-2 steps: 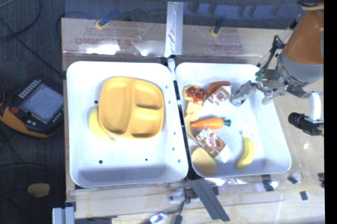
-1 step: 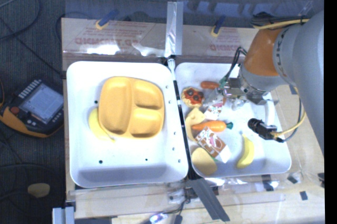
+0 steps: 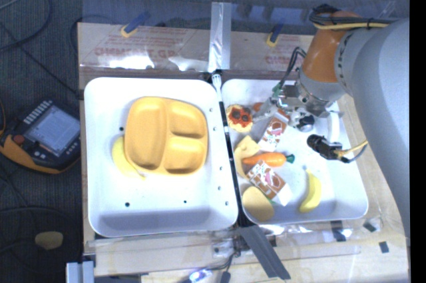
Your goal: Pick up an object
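Hand (image 3: pixel 279 104) low over right bin (image 3: pixel 346 198)

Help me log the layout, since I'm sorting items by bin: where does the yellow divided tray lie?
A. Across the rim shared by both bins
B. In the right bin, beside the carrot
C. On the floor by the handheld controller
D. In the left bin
D: the yellow divided tray lies inside the left bin, short of the right bin, where the carrot lies.
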